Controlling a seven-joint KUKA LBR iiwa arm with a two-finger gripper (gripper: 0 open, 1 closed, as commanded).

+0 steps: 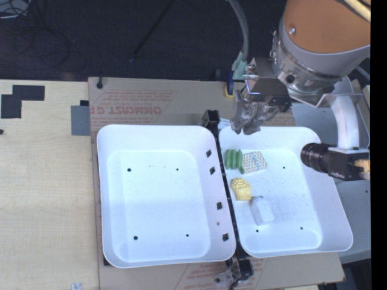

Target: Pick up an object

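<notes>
The right bin (314, 234) holds several small objects along its left side. A green ridged piece (233, 159) lies beside a pale patterned packet (254, 162). Below them sit a yellow ridged object (241, 190) and a white block (262, 210). My gripper (247, 123) hangs over the bin's far left corner, just above the green piece and apart from it. Nothing shows between its fingers.
The left bin (115, 162) lies beside the right one, with a black clip rail (219, 180) between them. A black cylindrical device (329, 160) reaches over the right bin's right edge. Cardboard lies under both bins.
</notes>
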